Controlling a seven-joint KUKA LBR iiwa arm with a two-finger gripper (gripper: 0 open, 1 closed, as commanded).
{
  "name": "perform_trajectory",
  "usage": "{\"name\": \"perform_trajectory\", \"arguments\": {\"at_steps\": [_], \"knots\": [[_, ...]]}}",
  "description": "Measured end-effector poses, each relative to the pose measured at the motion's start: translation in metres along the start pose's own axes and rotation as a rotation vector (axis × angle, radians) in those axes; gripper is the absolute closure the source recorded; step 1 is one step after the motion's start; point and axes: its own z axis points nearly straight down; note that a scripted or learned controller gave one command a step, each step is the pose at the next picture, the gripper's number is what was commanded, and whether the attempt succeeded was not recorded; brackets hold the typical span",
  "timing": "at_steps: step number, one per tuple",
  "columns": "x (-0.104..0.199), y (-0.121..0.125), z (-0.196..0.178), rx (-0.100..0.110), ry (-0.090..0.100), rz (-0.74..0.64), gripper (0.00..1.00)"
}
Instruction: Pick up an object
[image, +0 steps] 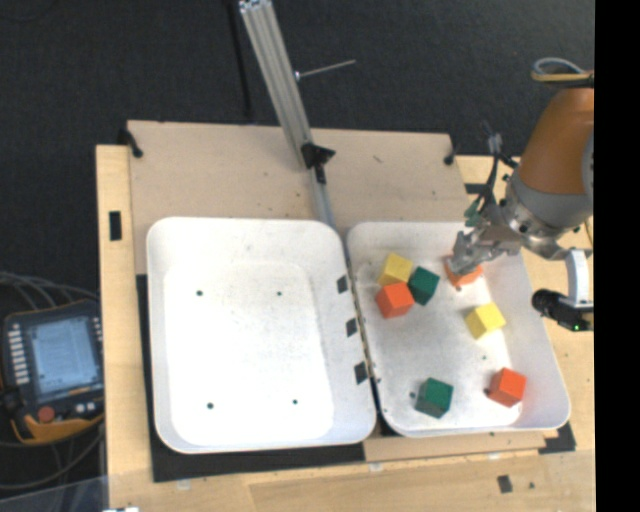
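— Seven blocks in the right bin (530, 400), by my count. Agree?

— Yes: three orange, two yellow, two green. A yellow block (397, 267), a green block (424, 285) and an orange block (395, 299) cluster near the bin's left wall.

— And the rest?

— A second yellow block (485, 320) sits mid-bin; a second green block (434, 397) and an orange block (507, 387) lie near the front rim.

— The third orange one?

— That orange block (467, 276) lies right under the gripper (466, 260). Whether the fingers pinch it, I cannot tell.

— The left bin (160, 300)?

— One bin on the desk (230, 160), beside the other.
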Motion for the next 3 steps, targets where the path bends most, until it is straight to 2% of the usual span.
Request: {"name": "perform_trajectory", "arguments": {"at_steps": [2,3], "knots": [[0.106,0.025,-0.006,0.001,0.002,-0.011,1.0],[0.163,0.016,-0.012,0.004,0.003,-0.011,1.0]]}}
